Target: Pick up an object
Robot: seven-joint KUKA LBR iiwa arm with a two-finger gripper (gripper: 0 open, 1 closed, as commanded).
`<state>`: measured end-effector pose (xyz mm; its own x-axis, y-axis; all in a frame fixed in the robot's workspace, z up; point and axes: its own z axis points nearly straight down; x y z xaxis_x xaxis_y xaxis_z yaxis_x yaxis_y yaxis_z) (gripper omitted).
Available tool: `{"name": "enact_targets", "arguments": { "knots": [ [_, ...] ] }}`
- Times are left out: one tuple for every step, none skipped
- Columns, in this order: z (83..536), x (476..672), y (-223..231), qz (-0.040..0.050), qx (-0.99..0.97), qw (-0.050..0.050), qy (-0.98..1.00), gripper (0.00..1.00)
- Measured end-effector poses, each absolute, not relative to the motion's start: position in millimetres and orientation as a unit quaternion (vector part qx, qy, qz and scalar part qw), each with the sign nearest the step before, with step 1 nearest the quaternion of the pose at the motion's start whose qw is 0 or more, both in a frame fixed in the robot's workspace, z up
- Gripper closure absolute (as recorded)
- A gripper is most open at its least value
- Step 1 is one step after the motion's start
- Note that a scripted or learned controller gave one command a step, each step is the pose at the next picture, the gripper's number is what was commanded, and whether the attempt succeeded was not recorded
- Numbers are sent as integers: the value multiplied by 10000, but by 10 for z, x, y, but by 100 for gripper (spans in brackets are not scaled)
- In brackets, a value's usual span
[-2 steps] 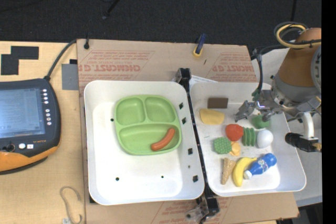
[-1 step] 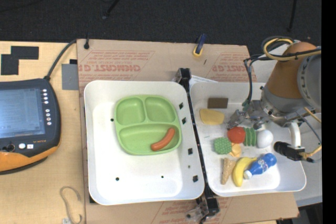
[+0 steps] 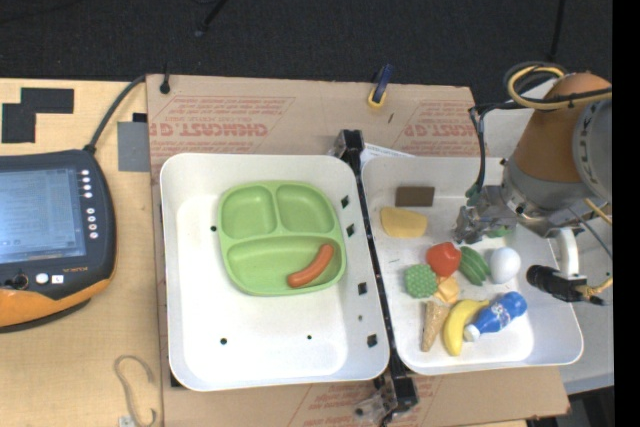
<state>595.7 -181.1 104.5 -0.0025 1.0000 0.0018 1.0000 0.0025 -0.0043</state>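
My gripper (image 3: pixel 479 223) hangs low over the right bin (image 3: pixel 560 345), near its far right part. Just in front of it lie a red tomato (image 3: pixel 443 258), a dark green vegetable (image 3: pixel 473 266) and a white ball (image 3: pixel 504 264); none of these is lifted. To its left rest a yellow cheese wedge (image 3: pixel 403 222) and a brown block (image 3: pixel 415 196). Closer to the front edge are a green leafy piece (image 3: pixel 421 280), a banana (image 3: pixel 457 327), a blue bottle (image 3: pixel 497 313) and a cone (image 3: pixel 432 323).
The left bin (image 3: pixel 200 335) holds a green divided plate (image 3: pixel 255 215) with a red sausage (image 3: pixel 311 266) in its front compartment. A tablet-like pendant (image 3: pixel 50 220) lies on the bench at the far left. A black divider (image 3: pixel 362 245) separates the bins.
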Motion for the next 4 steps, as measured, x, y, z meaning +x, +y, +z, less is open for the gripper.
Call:
{"name": "enact_targets", "arguments": {
  "knots": [
    [1685,5978,-1831,-11,-7069,-18,-7073,100],
    [2220,5987,-1846,-9,-7068,-17,-7075,100],
    [2154,6028,-1263,-1,-7054,24,-7088,100],
    [2093,6050,-704,2,-7053,26,-7089,100]
  ]
}}
